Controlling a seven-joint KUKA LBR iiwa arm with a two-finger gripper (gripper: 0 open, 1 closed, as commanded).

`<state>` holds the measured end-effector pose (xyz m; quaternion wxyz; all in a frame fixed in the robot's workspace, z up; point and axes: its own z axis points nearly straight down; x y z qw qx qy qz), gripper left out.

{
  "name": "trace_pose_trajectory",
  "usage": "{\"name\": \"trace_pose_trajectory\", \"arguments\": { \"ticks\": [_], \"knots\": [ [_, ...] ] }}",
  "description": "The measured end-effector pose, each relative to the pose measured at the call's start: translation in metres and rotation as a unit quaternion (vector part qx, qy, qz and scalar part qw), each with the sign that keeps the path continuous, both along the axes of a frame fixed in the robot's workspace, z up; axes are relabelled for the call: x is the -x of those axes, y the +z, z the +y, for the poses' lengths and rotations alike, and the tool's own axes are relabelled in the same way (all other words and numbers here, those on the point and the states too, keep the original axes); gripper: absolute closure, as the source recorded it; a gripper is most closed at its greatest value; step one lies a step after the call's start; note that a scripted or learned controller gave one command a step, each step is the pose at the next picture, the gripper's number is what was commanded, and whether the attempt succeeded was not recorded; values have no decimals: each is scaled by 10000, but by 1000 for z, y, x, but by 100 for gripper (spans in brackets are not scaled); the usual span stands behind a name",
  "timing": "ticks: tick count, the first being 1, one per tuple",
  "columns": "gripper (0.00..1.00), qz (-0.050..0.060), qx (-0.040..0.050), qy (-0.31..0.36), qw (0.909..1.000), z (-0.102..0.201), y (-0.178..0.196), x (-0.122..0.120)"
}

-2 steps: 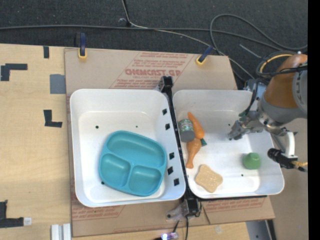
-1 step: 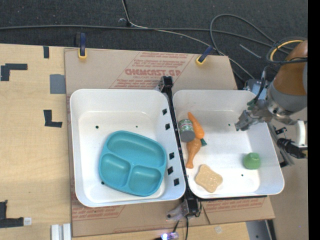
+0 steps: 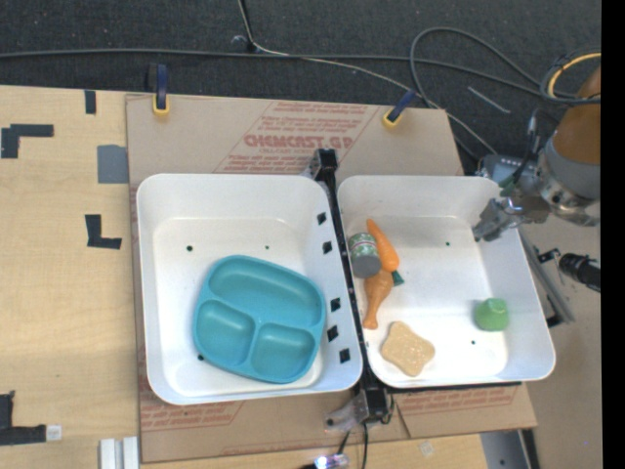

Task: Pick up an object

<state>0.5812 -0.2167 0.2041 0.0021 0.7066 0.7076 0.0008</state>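
Over the right bin's (image 3: 508,360) far-right rim: hand (image 3: 491,225), can't tell its state. Right bin holds carrot (image 3: 385,245), small can (image 3: 363,257), cracker (image 3: 406,349), green cup (image 3: 491,314). Left bin (image 3: 166,262) holds teal tray (image 3: 259,318).

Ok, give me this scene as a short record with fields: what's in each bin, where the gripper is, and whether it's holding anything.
left bin: blue divided plate
right bin: carrot, grey can, drumstick, cracker, green cup
cluster: carrot, can and drumstick lie together by the divider side; cracker nearer the front wall; cup apart, toward the right wall
gripper: over the right bin's far right rim
held: nothing seen between the fingers
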Motion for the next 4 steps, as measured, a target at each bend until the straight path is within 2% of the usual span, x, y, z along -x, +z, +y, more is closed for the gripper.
{"name": "trace_pose_trajectory", "arguments": {
  "ticks": [2,4],
  "knots": [
    [100,26,-17,25,10000,112,-14,-6],
    [100,21,-18,27,10000,224,14,-10]
  ]
}}
